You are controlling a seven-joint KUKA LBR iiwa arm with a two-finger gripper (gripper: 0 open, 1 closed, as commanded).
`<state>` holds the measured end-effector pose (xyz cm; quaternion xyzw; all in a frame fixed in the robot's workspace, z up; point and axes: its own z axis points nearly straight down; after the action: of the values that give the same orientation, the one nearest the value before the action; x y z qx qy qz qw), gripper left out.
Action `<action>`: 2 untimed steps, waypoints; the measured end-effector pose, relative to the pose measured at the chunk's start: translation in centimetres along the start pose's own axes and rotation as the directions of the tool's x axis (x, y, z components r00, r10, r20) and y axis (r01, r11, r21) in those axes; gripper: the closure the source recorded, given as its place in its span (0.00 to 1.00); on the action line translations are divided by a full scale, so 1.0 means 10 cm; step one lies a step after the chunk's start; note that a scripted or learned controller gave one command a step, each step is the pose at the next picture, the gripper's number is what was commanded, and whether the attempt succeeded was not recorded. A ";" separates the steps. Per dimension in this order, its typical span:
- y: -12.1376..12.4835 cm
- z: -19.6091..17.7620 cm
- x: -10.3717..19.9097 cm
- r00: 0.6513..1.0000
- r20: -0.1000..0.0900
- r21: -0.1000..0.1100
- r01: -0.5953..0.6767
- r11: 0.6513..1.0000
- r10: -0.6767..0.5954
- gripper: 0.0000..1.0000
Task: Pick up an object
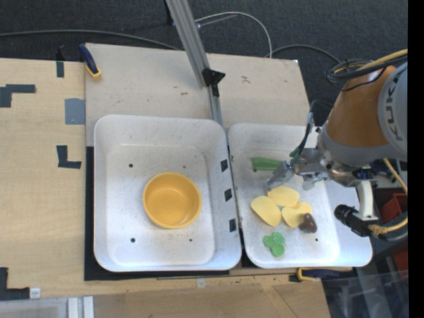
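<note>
Grasping looks like the step in hand, with the end effector (286, 171) hanging low over the right bin (331, 254), its two fingers spread apart with nothing between them. Closest candidate is the green stick-shaped piece (266, 163) lying flat just at 9 o'clock of the fingertips, near that bin's upper part. At 6 o'clock of the end effector sits a tight cluster of yellow chip-like pieces (281, 206), touching or overlapping each other, with a small brown lump (308, 224) against their 4 o'clock side and a little green blob (274, 244) further toward 6. If I were running this I'd go for the green stick: it's apart from the rest, so I'd straddle its narrow width and come straight down, since the flat yellow ones would probably slide or come up as a pair. Left bin (106, 177) carries just a yellow bowl (172, 199), well apart at 9 o'clock. Both bins are speckled white plastic, sitting side by side on a pale wood worktop (40, 197) with some tape marks, and dark carpet with cables runs along 12 o'clock.
</note>
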<state>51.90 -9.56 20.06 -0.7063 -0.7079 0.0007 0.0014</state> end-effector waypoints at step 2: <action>-0.02 0.64 -0.04 1.000 0.000 0.005 -0.001 1.000 0.001 0.00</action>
<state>51.66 -9.98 13.71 -0.7068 -0.7074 0.0027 0.0032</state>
